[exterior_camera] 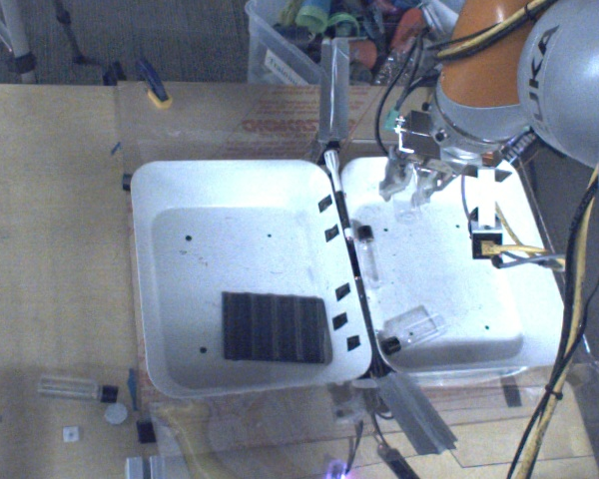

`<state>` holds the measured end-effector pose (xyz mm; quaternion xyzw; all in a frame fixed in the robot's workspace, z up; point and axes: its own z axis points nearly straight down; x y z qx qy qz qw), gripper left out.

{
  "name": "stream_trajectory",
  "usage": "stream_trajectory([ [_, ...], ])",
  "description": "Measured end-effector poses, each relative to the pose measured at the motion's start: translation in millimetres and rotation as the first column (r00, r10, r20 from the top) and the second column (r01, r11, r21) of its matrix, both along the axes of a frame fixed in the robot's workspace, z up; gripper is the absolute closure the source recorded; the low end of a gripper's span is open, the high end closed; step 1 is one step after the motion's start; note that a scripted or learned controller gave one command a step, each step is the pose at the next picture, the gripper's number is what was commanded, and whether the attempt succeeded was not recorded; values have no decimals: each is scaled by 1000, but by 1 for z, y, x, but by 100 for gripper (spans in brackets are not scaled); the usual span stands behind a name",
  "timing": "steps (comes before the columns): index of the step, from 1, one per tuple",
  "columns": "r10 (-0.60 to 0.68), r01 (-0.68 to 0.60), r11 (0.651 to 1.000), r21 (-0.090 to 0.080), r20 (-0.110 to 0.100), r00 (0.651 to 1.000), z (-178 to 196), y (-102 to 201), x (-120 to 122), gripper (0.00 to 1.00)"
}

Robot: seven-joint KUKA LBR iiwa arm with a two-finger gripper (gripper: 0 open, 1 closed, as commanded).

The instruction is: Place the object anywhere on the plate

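A dark ribbed rectangular plate (277, 327) lies flat in the left bin (160, 198), toward its front. In the right bin (509, 337) a clear plastic piece (412, 325) rests near the front left corner. A clear tube with a black cap (364, 250) lies along the divider. My gripper (413, 188) hangs over the back of the right bin, well behind the clear piece and far from the plate. Its two pale fingers (394, 183) stand apart with nothing between them.
A clear tote of colourful tools (359, 8) stands behind the bins. A blue clamp (158, 93) sits on the bench at the back left. Small loose parts (80, 389) lie on the bench at the front left. Cables (569, 297) hang along the right bin's outer side.
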<state>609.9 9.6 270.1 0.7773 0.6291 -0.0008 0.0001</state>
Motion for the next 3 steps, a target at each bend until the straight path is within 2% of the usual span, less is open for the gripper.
stream_trajectory([
  [1,669,-669,743,0,4,743,-77,76,57,100],
  [2,548,-548,836,4,-2,836,-133,178,44,100],
  [3,876,-876,482,-2,6,482,-120,198,57,100],
])
